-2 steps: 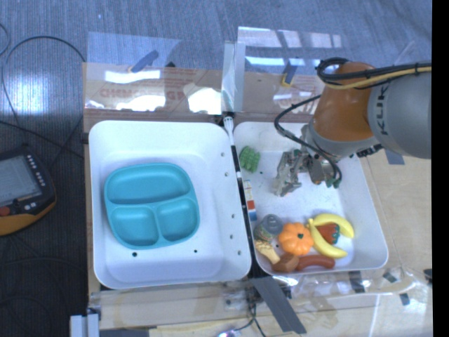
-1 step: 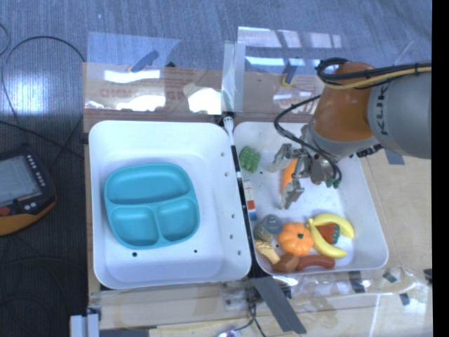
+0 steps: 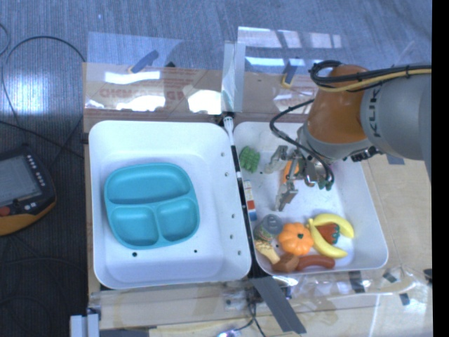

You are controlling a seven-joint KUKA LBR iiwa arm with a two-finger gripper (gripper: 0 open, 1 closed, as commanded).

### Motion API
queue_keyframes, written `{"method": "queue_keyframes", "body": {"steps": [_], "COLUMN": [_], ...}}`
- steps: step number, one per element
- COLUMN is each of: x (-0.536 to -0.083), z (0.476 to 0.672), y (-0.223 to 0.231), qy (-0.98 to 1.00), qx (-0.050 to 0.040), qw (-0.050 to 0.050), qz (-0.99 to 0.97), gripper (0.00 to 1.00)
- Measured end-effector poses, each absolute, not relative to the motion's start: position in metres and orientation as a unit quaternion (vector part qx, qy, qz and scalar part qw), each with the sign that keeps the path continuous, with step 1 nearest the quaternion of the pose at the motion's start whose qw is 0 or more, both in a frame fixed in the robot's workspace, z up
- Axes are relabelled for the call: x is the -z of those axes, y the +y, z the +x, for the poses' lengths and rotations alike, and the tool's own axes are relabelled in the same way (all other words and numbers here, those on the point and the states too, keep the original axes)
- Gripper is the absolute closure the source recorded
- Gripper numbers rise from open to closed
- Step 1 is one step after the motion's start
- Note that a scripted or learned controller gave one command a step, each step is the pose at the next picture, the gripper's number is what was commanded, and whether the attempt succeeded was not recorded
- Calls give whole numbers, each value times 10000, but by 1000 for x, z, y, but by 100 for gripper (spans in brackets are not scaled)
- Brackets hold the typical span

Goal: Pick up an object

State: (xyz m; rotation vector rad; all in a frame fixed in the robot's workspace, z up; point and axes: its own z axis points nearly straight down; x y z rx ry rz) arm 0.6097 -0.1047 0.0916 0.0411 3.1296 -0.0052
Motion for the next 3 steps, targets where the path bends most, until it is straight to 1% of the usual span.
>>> {"method": "queue_keyframes", "body": {"steps": [1,2,3], "x": [-92,-92,-93], "z": [565,594,538], "y": [-114,-98,-94], "qy": [9997,10000,9996], "qx": [15,31,10], "qw": [96,72,100], "qz": [245,23,245], "gripper": [0,0,0]}}
